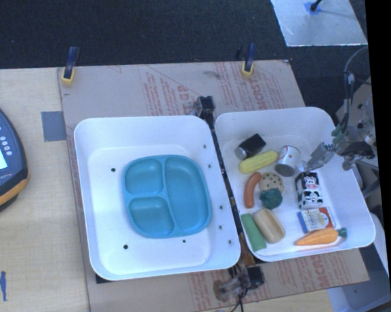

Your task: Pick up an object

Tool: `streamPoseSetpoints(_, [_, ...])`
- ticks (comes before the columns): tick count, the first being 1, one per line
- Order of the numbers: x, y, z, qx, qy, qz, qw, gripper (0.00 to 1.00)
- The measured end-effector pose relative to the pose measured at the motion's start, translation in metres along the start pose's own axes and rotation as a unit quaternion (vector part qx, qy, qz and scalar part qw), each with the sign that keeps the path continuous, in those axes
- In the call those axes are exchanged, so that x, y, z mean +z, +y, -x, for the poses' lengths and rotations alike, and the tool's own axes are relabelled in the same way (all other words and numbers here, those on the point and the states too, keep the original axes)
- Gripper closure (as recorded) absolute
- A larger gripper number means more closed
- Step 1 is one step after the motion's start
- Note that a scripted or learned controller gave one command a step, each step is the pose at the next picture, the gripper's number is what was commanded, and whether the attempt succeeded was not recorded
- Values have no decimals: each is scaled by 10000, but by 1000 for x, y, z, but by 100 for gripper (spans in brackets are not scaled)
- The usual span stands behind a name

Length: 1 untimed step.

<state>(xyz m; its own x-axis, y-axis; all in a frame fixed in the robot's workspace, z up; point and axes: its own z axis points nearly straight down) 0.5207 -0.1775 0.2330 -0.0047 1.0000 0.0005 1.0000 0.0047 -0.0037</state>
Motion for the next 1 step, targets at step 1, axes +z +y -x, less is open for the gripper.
streamPoseSetpoints(1, [125,23,-43,-5,-8,8,10000,0])
